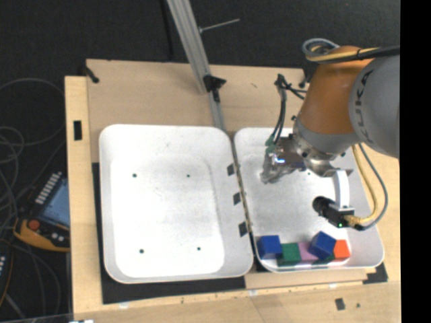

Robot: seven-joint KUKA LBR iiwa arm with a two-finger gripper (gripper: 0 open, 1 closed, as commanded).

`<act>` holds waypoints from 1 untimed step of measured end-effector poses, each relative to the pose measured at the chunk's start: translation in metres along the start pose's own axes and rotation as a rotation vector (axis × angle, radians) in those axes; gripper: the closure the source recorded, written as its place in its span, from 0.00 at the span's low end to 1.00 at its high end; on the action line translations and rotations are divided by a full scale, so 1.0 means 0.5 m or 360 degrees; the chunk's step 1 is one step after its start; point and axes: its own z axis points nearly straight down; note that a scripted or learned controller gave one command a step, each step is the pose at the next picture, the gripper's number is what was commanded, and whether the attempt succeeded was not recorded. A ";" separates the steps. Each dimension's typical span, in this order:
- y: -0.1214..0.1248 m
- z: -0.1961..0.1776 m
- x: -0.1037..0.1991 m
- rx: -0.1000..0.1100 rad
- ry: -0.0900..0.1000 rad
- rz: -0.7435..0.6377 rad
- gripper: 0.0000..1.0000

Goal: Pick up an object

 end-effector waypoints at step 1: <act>0.009 0.107 -0.125 -0.0005 -0.0006 0.0015 1.00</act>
